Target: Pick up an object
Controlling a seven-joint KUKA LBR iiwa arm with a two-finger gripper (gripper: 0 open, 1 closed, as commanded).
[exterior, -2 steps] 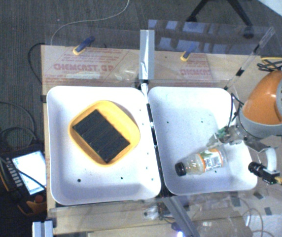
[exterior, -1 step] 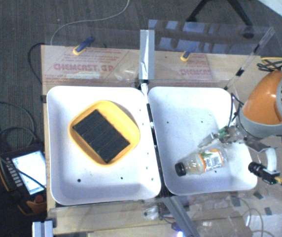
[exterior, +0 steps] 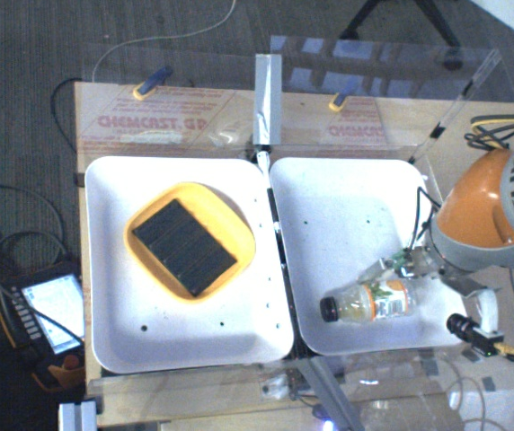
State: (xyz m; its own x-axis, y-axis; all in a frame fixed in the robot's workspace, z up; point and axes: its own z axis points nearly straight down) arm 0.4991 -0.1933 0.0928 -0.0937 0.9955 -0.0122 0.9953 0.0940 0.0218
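Gripper (exterior: 407, 263) at right edge of right bin (exterior: 347, 205), just above the bottle's base end; small, cluttered, partly hidden under the wrist. Can't tell its state, can't tell if it touches the bottle. No clear sign the bottle is held. Arm (exterior: 483, 214) comes in from the right, orange band bulging over the bin's right rim, grey wrist below it.

Bottle (exterior: 369, 303) lies on its side on the right bin floor, near the front right corner. Black cap points left, base points right toward the gripper. Clear body, yellowish liquid, label with green and orange. Tilted slightly, cap end a bit lower in view.

Left bin (exterior: 113, 330) beside it, touching along the middle divider. In it a yellow dish (exterior: 235, 232), roughly centred, with a black pad (exterior: 185, 246) lying flat on top, turned diagonal to the bin walls.

Bench (exterior: 176, 124) behind the bins: clear panels, two yellow-blue clips (exterior: 149, 83). Tablet (exterior: 52, 311) off the left side on the floor, with cables
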